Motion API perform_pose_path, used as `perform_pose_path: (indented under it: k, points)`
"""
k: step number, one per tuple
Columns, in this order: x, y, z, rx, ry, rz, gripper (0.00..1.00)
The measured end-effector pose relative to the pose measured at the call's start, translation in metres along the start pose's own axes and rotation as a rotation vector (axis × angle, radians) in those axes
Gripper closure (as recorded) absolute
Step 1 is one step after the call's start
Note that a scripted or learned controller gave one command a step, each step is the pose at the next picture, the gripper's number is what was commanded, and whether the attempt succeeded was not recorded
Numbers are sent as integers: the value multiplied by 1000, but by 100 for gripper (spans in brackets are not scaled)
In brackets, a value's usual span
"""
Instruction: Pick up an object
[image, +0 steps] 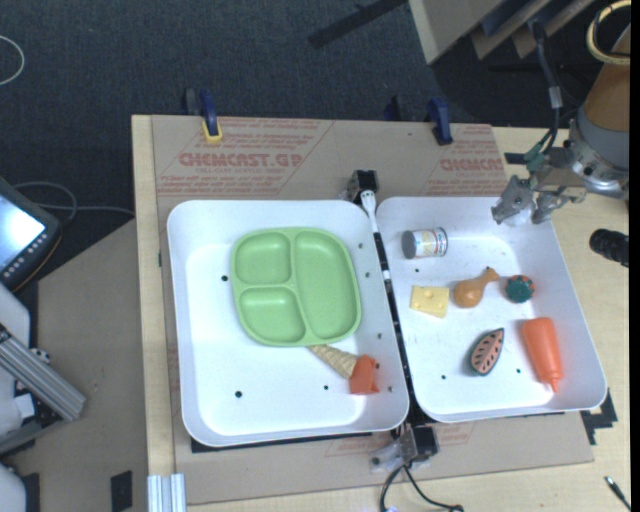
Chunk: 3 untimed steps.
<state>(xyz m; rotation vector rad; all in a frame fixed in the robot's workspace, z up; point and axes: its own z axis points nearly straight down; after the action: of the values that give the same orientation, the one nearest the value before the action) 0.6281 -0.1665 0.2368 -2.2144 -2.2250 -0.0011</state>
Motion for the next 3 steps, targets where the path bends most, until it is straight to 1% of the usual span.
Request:
perform_pose_path:
  k: [1,2,3]
  points:
    - [50,-23,-7,1,0,1,100]
    - [106,-37,-8,1,0,-1,100]
    - [161,-68,2,3,0,0,100]
